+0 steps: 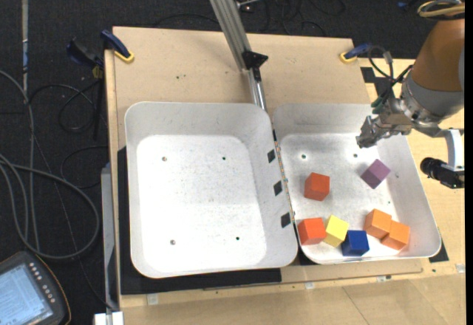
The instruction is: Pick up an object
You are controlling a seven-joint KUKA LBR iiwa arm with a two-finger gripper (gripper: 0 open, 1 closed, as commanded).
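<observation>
Gripper (367, 137) over right bin (421, 198) far side, fingers state unclear, nothing visibly grasped, purple block (375, 173) just below it, red block (317, 186) mid-bin, orange, yellow, blue blocks along near edge

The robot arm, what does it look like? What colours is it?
The arm is chunky and rounded, grey with a wide orange band above the wrist. Thin cables loop beside it. At its tip sits a small dark grey gripper, made of metal-looking parts, over the right white bin.
</observation>
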